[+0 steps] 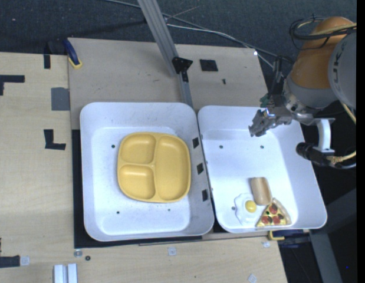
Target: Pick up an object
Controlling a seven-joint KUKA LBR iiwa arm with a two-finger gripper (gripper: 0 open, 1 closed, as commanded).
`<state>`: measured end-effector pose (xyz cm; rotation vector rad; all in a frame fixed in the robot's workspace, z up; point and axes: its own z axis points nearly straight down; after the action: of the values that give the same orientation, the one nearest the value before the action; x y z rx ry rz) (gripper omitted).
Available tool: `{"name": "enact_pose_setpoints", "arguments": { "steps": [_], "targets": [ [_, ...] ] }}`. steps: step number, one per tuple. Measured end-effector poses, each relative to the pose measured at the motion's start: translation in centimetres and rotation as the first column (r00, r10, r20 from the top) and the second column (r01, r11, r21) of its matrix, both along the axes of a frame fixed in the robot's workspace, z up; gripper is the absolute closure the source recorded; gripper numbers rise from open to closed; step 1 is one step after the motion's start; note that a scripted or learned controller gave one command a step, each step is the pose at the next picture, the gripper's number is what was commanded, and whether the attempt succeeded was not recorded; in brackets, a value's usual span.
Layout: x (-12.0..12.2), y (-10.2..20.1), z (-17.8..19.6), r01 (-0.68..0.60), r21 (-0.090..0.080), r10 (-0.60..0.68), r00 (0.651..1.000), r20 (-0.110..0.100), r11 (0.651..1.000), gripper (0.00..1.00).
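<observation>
Counting: one plate (153, 167), three toy foods (262, 205), two bins (88, 158).

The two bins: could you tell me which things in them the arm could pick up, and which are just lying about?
Belonging to the job:
- hot dog, right bin
- fried egg, right bin
- pizza slice, right bin
- gripper, above the right bin's far end

Possibly also, but large:
- yellow divided plate, left bin

Just lying about:
- blue clip on the bench

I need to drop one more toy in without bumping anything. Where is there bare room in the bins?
Right bin: bare floor between the gripper and the hot dog. Its near corner is crowded by the fried egg and pizza slice. Left bin: margins around the yellow tray.
</observation>
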<state>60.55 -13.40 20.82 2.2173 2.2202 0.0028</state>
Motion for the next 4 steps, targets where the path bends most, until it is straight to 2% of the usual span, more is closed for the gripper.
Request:
{"name": "enact_pose_setpoints", "arguments": {
  "steps": [1, 3, 4],
  "targets": [
    [0.0, 0.0, 1.4, 0.0, 0.001, 0.0, 1.0, -0.004, 1.0, 1.0],
    [-1.2, 12.0, 1.1, -0.005, 0.003, 0.006, 1.0, -0.007, 1.0, 1.0],
    [-1.2, 17.0, 0.4, -0.005, 0.002, 0.005, 1.0, -0.007, 1.0, 1.0]
  ]
}}
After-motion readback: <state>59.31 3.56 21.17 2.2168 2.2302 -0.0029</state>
